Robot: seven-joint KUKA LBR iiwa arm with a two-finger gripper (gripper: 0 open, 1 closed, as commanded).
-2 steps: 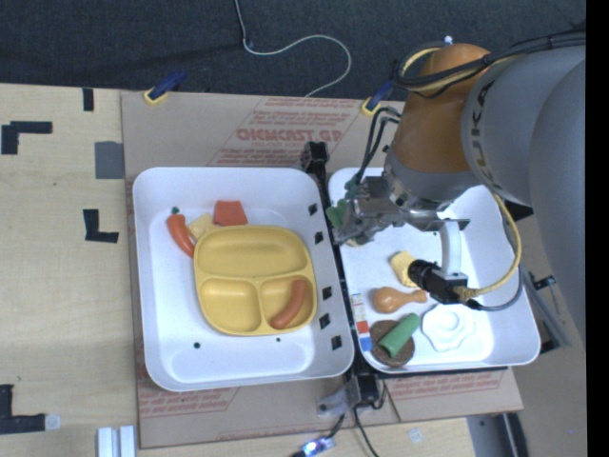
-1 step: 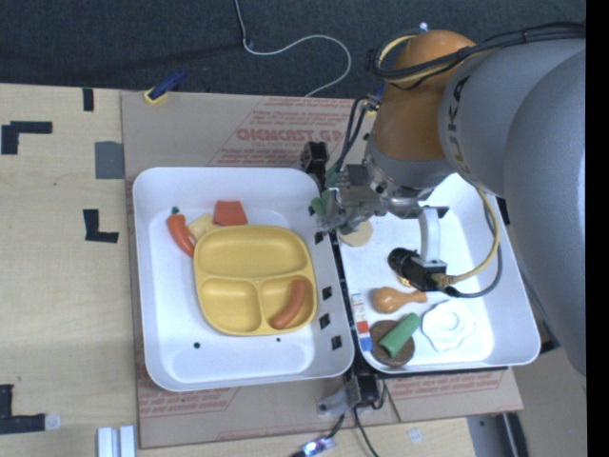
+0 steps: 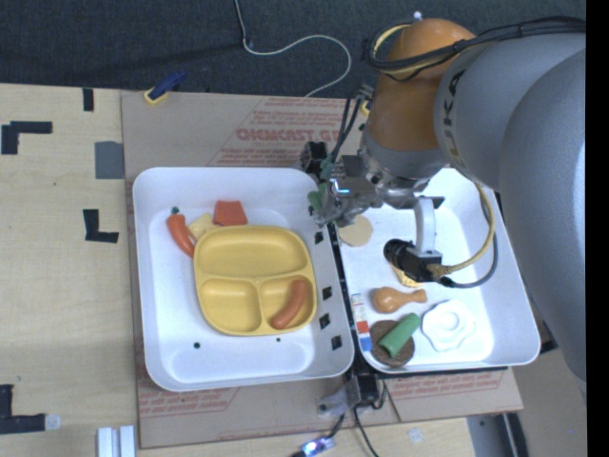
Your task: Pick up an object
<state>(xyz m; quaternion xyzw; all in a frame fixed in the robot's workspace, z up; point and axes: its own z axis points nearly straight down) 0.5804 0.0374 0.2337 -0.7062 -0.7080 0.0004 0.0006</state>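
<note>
Arm: grey, fills the upper right of the frame, with the orange band facing the camera at top centre.

Surface: pale wood-look with black marks, left side of the frame. A brown cardboard sheet lies on it under both bins.

Left bin: white, centre-left. Right bin: white, touching it along the middle divider, its upper right corner hidden by the arm.

Plate: yellow, three compartments, in the middle of the left bin. A sausage lies tilted in its lower right compartment.

End effector: low over the divider between the bins, toward their upper edge. Cannot tell whether it is spread or pressed together; nothing is seen held in it.

Loose objects, any of which suits the task:
- fried egg, lower right of the right bin.
- green piece resting on a brown disc, lower left of the right bin, just beside the egg.
- drumstick, just above the brown disc.
- tan disc, upper left of the right bin, nearest to the end effector, just to its lower right.
- carrot, left of the plate's upper edge.
- orange-red block, touching the plate's top rim.
- pale yellow piece, between the carrot and the block.
</note>
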